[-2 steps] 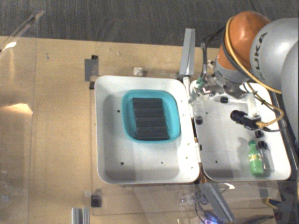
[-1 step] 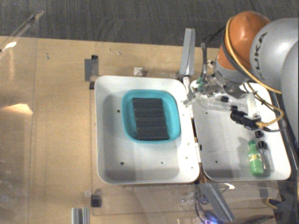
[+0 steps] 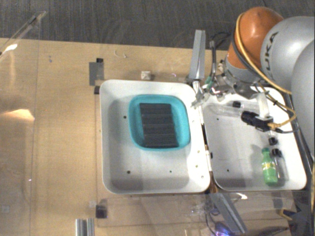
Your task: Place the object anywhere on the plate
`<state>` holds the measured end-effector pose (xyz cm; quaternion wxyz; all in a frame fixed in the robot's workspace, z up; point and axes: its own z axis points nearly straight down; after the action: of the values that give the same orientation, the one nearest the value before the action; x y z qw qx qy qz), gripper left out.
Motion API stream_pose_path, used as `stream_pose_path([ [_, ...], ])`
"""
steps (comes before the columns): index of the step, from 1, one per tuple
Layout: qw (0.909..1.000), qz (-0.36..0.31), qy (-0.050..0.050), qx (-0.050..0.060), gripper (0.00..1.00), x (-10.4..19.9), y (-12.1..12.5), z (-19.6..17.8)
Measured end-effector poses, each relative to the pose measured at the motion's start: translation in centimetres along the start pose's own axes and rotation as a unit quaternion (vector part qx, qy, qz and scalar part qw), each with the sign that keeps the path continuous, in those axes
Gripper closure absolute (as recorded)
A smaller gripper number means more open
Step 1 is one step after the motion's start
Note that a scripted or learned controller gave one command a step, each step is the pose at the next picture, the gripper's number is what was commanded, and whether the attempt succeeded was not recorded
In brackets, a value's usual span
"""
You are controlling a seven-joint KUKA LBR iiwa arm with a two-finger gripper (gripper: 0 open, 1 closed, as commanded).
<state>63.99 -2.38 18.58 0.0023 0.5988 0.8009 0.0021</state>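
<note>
A teal square plate (image 3: 183,124) lies in the left bin (image 3: 115,146), toward its far side. A dark grey ribbed rectangle (image 3: 157,125) covers the plate's middle. A small green bottle (image 3: 268,167) lies in the near right corner of the right bin (image 3: 236,151). My gripper (image 3: 205,89) hangs over the far end of the wall between the two bins, just right of the plate's far right corner and well away from the bottle. Nothing is visibly held in it.
The grey arm with its orange band (image 3: 256,28) fills the upper right, above the right bin's far side. Black cables and a connector (image 3: 256,118) trail over that bin. A grey post (image 3: 198,55) stands behind the bins, and a small block (image 3: 145,75) lies on the bench.
</note>
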Motion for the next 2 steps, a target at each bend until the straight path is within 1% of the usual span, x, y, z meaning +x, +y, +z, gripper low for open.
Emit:
stream_pose_path([
  [2, 1.0, 0.0, 0.0, 0.0, 0.0, -0.01, 0.0, -0.01],
])
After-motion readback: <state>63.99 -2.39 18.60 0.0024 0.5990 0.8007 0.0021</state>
